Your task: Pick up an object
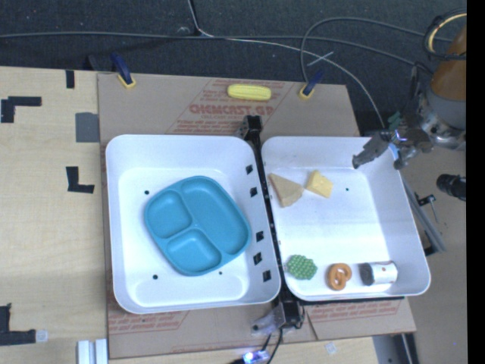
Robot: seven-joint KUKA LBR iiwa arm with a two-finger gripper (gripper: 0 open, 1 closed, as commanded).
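- Progress: nothing picked yet. Pincer [377, 150] hangs over the top-right corner of the right bin [394, 211], at the rim, well apart from every item. Approach, descent, grasp and lift are all left.
- Pincer state: fingers look spread, with one dark finger pointing left over the bin wall; nothing between them.
- Candidates, all in the right bin:
  - yellow cheese wedge [319, 184], upper middle, nearest the pincer; small and blocky, looks an easy grip.
  - tan wedge [286, 189], just beside it on the left; could be bread or cheese, can't tell.
  - green knobbly round thing [301, 266], along the front edge.
  - orange pretzel-like ring [339, 276], next along.
  - short black-and-white cylinder [377, 273] lying on its side, front right; may roll.
- Left bin [121, 203]: blue divided plate [197, 224], flat and wide, a poor pick by my read.
- Yellow corn-like piece [248, 92] lies on the tabletop behind the bins.
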